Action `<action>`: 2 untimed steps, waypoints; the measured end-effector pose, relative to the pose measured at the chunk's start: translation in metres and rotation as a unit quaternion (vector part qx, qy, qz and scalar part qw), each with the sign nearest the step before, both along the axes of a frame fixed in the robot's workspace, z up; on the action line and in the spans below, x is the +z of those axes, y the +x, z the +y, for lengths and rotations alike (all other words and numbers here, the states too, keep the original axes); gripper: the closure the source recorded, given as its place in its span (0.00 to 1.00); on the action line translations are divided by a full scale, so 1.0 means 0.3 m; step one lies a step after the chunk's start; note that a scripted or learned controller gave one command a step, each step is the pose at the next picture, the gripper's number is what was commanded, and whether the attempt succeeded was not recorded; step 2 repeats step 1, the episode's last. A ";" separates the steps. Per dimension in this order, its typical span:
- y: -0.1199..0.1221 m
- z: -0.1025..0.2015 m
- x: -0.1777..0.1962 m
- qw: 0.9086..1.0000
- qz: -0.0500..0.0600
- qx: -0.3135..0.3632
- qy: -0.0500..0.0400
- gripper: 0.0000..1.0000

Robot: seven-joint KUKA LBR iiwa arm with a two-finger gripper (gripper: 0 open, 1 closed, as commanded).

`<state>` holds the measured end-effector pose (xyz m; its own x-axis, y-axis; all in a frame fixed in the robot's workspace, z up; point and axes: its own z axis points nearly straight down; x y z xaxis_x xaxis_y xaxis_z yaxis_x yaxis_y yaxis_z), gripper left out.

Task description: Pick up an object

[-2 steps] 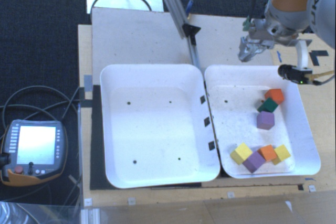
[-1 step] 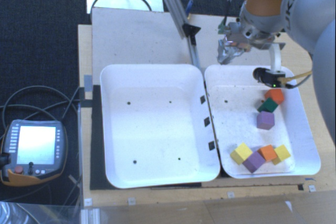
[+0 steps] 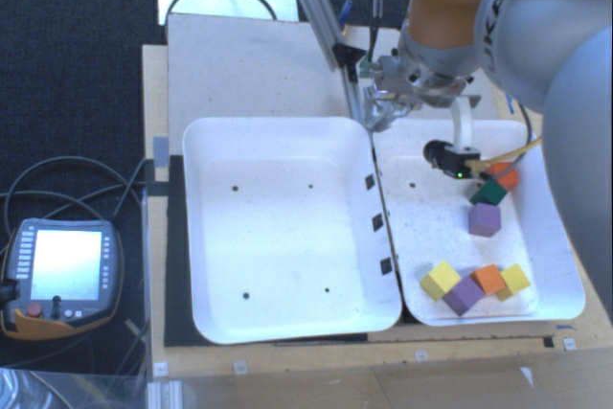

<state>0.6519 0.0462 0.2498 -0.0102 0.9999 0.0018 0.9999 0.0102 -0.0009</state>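
Now the grey arm (image 3: pixel 560 34) is seen reaching in from the right. Its hand (image 3: pixel 379 113) is held over the far end of the line where the two white bins meet. Whether the hand is open or closed cannot be told, and no block is seen in it.

Seven small blocks are found in the right bin (image 3: pixel 414 206). Three are gathered by its far right side: an orange block (image 3: pixel 505 175), a green block (image 3: pixel 490 193) touching it, and a purple block (image 3: pixel 485 219) just below the green one. These are near the hand but apart from it.

Four more are packed close together along the near edge: a yellow block (image 3: pixel 442 281), a second purple block (image 3: pixel 464 295), a second orange block (image 3: pixel 489 279) and a second yellow block (image 3: pixel 515 280).

The left bin (image 3: pixel 278 158) is set just beside the right one on the pale surface (image 3: pixel 239 62). A control box (image 3: pixel 59 278) with a screen is laid off to the left.
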 end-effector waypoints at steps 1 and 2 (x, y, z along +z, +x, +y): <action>-0.002 0.172 -0.052 1.000 0.000 0.000 0.000 1.00; -0.002 0.172 -0.052 1.000 0.000 0.000 0.000 1.00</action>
